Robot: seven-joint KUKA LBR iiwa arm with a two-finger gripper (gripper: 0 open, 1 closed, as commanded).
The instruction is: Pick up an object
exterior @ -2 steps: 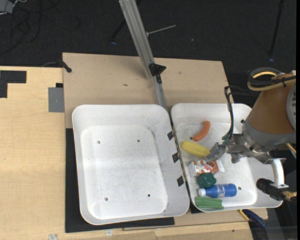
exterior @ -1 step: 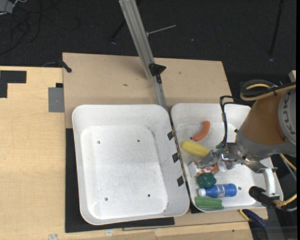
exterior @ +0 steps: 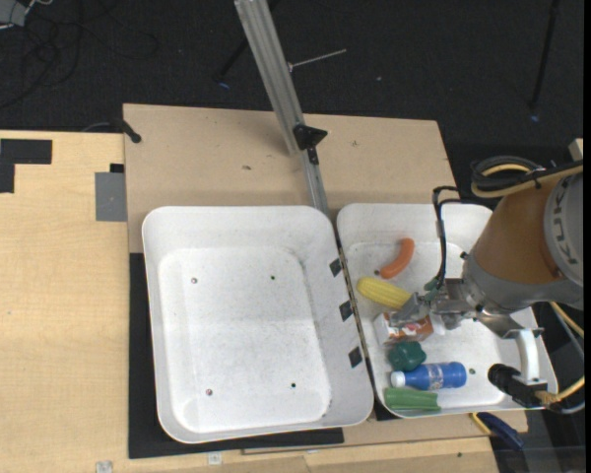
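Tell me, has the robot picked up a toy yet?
Not yet, it seems. The gripper is down in the right bin, among the toys, just below the yellow corn and above the dark green toy. I can't see anything lifted. Still left: grabbing one toy and raising it out.

Even, bright overhead light on the bench [exterior: 59, 264]. The white bins [exterior: 236, 235] glare slightly. The surrounding floor [exterior: 424, 37] is dark; focus is soft and grainy.

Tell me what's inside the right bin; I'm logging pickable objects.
The right bin holds an orange sausage, yellow corn, a dark green piece, a blue bottle and a green pod. The arm covers the rest.
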